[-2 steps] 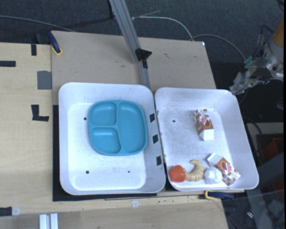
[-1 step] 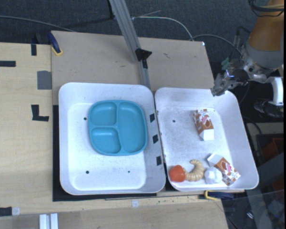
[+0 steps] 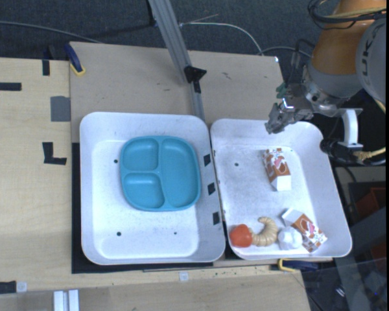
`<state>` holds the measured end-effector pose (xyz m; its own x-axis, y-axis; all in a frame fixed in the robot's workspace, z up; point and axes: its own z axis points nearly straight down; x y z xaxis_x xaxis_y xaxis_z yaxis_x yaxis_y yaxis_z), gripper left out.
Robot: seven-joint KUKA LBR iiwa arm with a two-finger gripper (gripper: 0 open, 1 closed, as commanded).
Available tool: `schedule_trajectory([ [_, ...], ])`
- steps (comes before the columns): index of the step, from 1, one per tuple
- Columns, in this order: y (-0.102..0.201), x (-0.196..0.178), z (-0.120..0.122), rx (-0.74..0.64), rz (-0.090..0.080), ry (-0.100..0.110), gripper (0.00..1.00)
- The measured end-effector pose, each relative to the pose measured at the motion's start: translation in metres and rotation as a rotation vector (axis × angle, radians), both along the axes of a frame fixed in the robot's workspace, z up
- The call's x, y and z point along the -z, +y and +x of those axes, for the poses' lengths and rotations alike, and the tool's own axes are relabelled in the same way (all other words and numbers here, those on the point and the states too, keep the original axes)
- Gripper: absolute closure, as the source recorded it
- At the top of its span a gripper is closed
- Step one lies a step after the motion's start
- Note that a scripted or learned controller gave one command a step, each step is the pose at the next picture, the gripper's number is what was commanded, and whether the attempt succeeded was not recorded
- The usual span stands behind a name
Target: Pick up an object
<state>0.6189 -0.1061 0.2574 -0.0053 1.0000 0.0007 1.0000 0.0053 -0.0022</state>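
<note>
My pincer (image 3: pixel 280 120) hangs over the right bin's (image 3: pixel 324 173) far rim, nothing visibly in it; its opening I cannot tell. The nearest pickable thing, a carton (image 3: pixel 277 168), lies flat just below.

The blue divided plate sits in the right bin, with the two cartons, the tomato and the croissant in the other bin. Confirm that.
Wrong on one point: the camera view shows the blue divided plate in the left bin. The two cartons, tomato and croissant lie in the other, right bin.
</note>
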Motion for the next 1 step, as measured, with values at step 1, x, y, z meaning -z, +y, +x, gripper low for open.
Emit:
schedule_trajectory([
  [1, 0.0569, -0.0015, 0.0089, -0.002, 0.001, -0.001, 1.0],
])
